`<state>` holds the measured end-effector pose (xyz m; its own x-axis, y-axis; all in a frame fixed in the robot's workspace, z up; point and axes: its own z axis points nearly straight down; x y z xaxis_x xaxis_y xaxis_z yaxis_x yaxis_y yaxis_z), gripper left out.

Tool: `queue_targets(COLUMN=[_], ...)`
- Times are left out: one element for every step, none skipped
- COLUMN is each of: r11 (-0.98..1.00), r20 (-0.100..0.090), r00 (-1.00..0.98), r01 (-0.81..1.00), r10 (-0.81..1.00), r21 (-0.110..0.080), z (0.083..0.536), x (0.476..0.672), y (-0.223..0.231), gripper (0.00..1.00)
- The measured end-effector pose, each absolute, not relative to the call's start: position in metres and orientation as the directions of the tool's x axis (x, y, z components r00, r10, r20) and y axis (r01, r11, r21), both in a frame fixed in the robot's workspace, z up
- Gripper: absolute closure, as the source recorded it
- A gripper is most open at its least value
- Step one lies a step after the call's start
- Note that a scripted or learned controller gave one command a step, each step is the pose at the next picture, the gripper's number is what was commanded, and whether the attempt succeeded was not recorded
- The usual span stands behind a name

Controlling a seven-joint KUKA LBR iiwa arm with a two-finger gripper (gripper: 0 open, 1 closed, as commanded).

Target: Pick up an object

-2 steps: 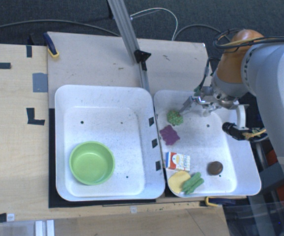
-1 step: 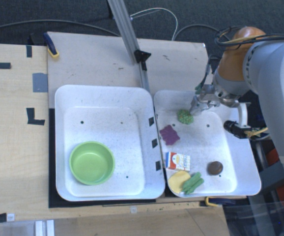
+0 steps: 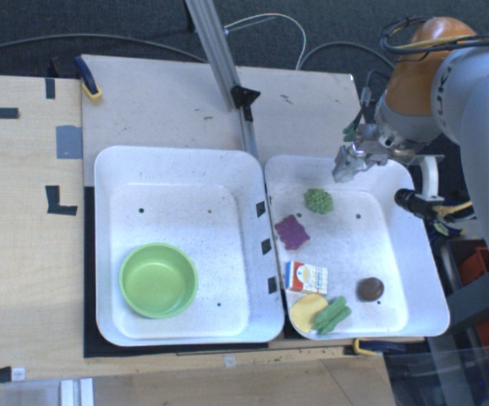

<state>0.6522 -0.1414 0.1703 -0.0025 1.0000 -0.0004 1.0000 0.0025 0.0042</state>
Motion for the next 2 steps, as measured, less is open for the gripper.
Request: queue_targets(r11=[0.002, 0.004], r20=[-0.001, 0.001], r00=[-0.002, -0.004], r01=[1.000, 1.000], r10=[1.000, 1.000], r21=[0.005, -0.002], z=[0.224, 0.229], x=[0.653, 0.631], y=[-0.141, -0.103], gripper=[1.00, 1.00])
